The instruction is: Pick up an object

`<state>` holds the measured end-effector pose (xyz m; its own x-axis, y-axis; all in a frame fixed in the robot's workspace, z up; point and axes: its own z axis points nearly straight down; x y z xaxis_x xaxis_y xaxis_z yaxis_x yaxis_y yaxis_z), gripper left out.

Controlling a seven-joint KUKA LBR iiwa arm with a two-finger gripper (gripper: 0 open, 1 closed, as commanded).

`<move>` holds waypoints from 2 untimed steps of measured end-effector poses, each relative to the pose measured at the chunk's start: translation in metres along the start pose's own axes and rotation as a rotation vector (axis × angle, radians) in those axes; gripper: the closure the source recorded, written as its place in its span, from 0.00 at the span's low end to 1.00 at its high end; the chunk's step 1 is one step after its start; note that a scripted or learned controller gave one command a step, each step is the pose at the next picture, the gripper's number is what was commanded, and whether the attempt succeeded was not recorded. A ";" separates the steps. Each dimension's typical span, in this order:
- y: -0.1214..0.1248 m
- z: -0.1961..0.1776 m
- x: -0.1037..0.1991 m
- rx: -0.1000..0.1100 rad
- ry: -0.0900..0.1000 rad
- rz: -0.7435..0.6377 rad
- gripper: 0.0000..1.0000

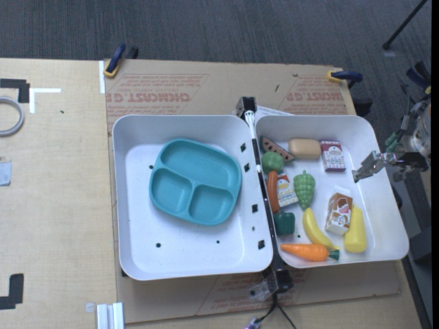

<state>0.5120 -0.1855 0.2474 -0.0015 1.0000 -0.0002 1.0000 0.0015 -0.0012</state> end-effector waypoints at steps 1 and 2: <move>0.021 0.133 -0.003 -0.001 0.000 -0.188 0.00; 0.022 0.123 -0.003 -0.003 -0.001 -0.184 1.00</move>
